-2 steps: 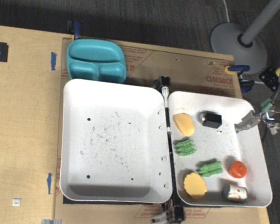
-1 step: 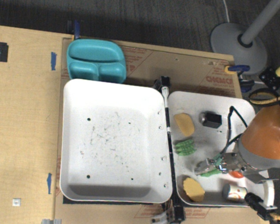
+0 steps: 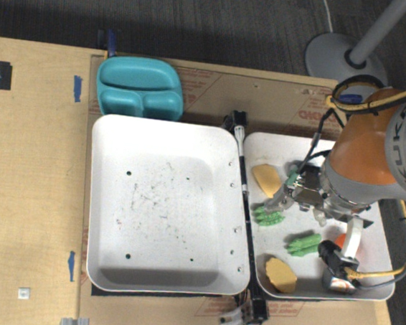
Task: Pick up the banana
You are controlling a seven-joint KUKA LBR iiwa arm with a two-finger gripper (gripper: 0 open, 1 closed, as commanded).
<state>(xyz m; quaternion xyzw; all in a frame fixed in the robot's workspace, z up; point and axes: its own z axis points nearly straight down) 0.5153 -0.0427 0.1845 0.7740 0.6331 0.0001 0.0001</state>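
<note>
Good chunk of the right bin (image 3: 280, 150) is being covered by the arm's grey and orange wrist. The gripper (image 3: 290, 195) is being blurred into a metallic clump under it, so open or clamped honestly can't be told. The banana (image 3: 266, 178) is being seen as a stubby pale-yellow chunk, lying in that bin's upper left, just beside the gripper.
</note>
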